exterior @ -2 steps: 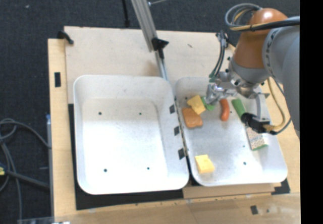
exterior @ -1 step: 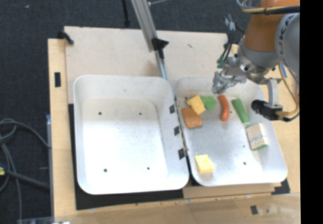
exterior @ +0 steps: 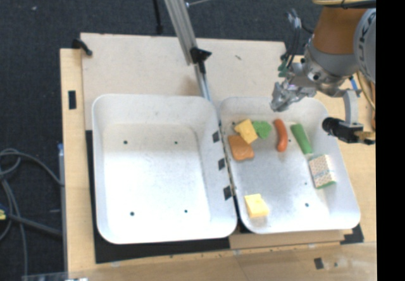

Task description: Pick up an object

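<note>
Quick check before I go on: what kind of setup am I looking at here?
Most likely a lab bench for robot grasping trials: two white bins side by side on a wooden board, small toy-like items such as a yellow block in the right one, and the gripper above it.

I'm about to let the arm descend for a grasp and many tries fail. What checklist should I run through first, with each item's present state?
1. Gripper carries nothing: ok, nothing shows below it.
2. Gripper sits over the right bin: ok, it hangs at that bin's far rim.
3. A target lies close by: ok, the orange sausage-shaped piece lies just below the gripper in the view.
4. Target stands apart from its neighbours: ok, small gaps separate it from the green lump and the green stick.
5. Gripper directly above the target: cannot tell from this slanted view.
6. Gripper ready to close: cannot tell.
</note>
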Controlling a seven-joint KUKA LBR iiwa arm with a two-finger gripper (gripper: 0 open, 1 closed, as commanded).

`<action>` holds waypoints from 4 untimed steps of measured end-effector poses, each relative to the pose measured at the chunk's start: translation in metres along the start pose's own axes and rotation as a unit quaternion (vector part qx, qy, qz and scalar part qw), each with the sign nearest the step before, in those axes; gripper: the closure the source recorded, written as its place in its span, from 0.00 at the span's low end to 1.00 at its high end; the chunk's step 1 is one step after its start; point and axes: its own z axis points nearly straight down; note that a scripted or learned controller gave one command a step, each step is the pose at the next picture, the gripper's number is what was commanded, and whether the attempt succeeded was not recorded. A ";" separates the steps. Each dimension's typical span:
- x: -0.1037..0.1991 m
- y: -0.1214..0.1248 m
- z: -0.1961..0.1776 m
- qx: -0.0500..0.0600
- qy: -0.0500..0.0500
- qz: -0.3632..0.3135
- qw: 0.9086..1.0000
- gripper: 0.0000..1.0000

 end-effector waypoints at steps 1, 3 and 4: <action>0.046 -0.009 -0.005 0.002 0.000 0.000 1.000 1.00; 0.140 -0.043 -0.007 0.003 0.001 -0.001 1.000 1.00; 0.185 -0.053 0.014 0.004 0.000 -0.001 1.000 1.00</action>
